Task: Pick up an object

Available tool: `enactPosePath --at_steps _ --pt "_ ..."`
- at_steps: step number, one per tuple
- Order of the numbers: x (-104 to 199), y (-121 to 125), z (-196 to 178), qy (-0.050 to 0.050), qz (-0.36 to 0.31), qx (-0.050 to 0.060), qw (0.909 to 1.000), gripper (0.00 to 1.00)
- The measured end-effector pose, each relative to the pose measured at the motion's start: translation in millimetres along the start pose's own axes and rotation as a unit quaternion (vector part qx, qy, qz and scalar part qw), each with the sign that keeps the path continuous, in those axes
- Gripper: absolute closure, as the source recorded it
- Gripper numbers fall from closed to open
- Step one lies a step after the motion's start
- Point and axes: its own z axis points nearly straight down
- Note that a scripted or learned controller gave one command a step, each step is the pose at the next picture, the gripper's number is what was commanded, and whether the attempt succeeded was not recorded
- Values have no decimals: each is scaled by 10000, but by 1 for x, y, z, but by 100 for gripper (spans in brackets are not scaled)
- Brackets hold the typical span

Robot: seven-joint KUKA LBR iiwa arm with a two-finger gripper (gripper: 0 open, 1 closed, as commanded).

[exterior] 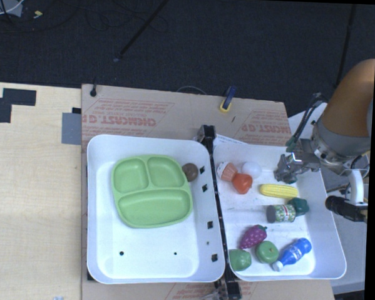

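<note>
The right bin [324, 238] holds several toy foods: a red tomato [242, 183], a yellow corn cob [279, 191], a small green-labelled jar [281, 213], purple grapes [253, 236], a green apple [267, 251], a blue bottle [293, 254] and a green piece [240, 260]. My gripper [287, 171] hangs over the bin's upper right part, just above the corn cob. Nothing shows between its fingers.
The left bin [101, 236] holds a green divided plate [152, 191] with a brown ball [190, 171] beside its right rim. A pink-and-white piece [226, 172] and a white ball [252, 168] lie near the divider. The arm's grey body with its orange band [353, 105] rises at right.
</note>
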Motion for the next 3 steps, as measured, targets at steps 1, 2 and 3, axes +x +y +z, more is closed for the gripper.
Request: enactPosePath --at_steps 1,2,3 --pt "47 -5 10 9 -13 22 10000 100" --pt "97 -14 -4 7 -14 21 10000 100" --pt "146 -17 -7 6 -20 18 10000 100"
